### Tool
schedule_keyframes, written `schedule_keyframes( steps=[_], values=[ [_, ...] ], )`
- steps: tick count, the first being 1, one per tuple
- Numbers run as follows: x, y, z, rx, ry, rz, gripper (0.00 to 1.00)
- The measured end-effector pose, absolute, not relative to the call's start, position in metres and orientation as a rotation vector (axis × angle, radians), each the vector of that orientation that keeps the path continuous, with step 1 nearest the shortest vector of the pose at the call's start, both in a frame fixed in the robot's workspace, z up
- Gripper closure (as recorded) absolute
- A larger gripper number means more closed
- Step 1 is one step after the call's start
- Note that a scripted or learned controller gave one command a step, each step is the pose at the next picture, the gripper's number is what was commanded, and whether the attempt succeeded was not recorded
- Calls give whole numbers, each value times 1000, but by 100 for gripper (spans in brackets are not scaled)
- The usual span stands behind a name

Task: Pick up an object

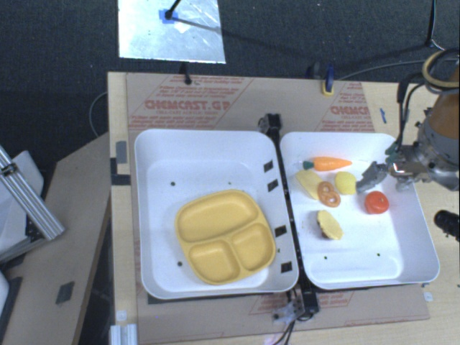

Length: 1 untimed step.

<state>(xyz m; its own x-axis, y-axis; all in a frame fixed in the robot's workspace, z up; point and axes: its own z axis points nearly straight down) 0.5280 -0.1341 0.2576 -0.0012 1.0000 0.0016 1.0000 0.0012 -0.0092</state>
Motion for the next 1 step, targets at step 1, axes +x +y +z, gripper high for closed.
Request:
schedule_keyframes(
  steps=[1],
  values=[
    [530,-134,263,-2218,-2227,-1,0]
  ],
)
